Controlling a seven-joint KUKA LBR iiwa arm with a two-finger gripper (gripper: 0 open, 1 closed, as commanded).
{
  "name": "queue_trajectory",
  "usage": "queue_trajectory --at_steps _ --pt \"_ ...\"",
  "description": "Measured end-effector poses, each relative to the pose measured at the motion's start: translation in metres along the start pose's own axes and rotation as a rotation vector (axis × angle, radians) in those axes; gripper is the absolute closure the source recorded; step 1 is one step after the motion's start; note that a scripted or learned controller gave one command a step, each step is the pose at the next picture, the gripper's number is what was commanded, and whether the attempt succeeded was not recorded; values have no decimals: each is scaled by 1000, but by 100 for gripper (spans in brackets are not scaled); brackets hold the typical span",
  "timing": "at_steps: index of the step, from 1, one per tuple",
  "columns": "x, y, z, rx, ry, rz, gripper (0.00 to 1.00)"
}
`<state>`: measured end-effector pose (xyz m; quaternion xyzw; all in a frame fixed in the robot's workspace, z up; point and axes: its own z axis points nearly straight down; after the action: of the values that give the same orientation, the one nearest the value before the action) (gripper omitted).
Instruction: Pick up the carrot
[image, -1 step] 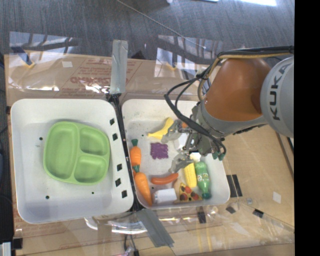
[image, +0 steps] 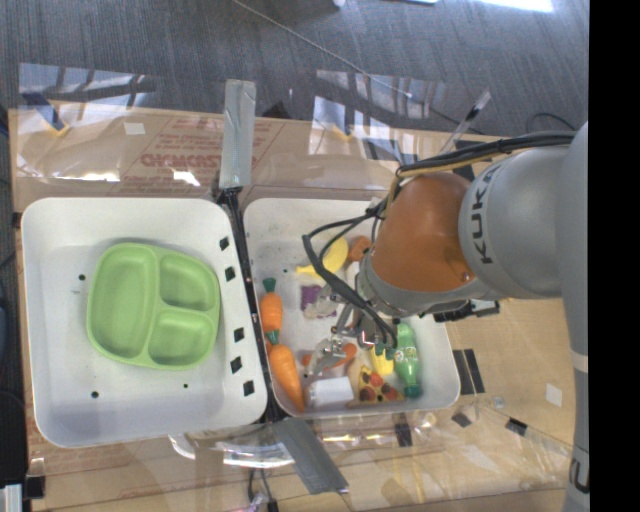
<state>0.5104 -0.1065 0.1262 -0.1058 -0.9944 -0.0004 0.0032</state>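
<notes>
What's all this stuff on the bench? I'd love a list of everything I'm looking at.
White bins: 2, side by side; left bin, right bin.
Divided plate: 1, light green, three compartments, in the left bin.
Carrots: 2, orange with green tops, along the right bin's left wall; upper carrot, lower carrot.
Banana: 1, yellow, upper part of the right bin, partly under the arm.
Purple item: 1, small, middle of the right bin; too small to identify.
Green bottle-like item: 1, right side of the right bin.
Small mixed toys: several, red and yellow, near the right bin's lower wall.
Arm: 1, grey with orange band, over the right bin.
Gripper: 1, low in the right bin, right of the carrots.
</notes>
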Motion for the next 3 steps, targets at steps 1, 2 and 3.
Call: queue_trajectory --at_steps 1,2,3 --pt "-38 12 33 6 -12 -451 0" --pt "-24 -43 -46 3 -12 -315 0" --pt "-25 -42 -55 2 -12 -322 100"
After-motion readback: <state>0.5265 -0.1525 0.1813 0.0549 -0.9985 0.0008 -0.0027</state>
